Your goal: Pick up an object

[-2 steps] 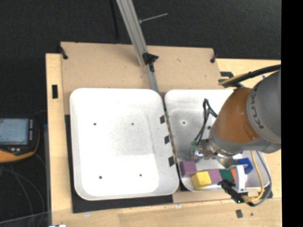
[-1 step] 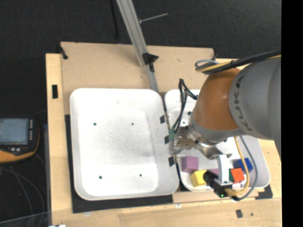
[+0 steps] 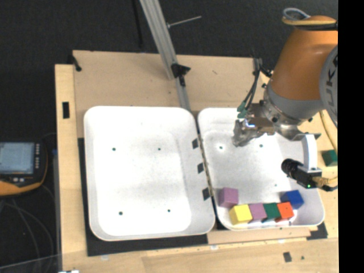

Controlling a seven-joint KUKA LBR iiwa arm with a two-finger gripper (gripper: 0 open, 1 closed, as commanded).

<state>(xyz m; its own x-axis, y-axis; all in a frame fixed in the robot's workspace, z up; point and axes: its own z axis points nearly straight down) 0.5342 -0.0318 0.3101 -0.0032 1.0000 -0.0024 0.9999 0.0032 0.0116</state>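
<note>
1. The gripper [image 3: 244, 134] hangs over the upper middle of the right bin [image 3: 267, 169], its metal fingertips pointing down and to the left toward the white floor. Nothing can be seen between the fingertips; how far they are parted cannot be told from this angle.

2. Behind the gripper, the arm [image 3: 301, 67] rises to the upper right, a broad orange band above a grey wrist, with thin cables trailing down its left side.

3. The blocks lie well apart from the gripper, gathered along the near edge of the right bin. A purple block [image 3: 228, 197] sits alone toward the bin's left side, slightly farther in than the rest.

4. Just below it, a row runs left to right: a yellow block [image 3: 241, 214], a lilac block [image 3: 257, 211], a green block [image 3: 271, 211] and an orange block [image 3: 284, 210], each touching or nearly touching its neighbour.

5. A blue block [image 3: 293, 198] sits just behind the orange one, near the bin's lower right corner.

6. A small black device [image 3: 298, 172] with a green light juts in over the right bin's right rim.

7. The left bin [image 3: 142, 169] lies beside the right one, their rims meeting at the centre of the bench [image 3: 125, 78].

8. A grey metal pole [image 3: 162, 38] slants from the top of the frame down toward the point where the bins meet.

9. At far left, off the bench, sits a handheld unit [image 3: 20, 162] with a pale screen.
</note>
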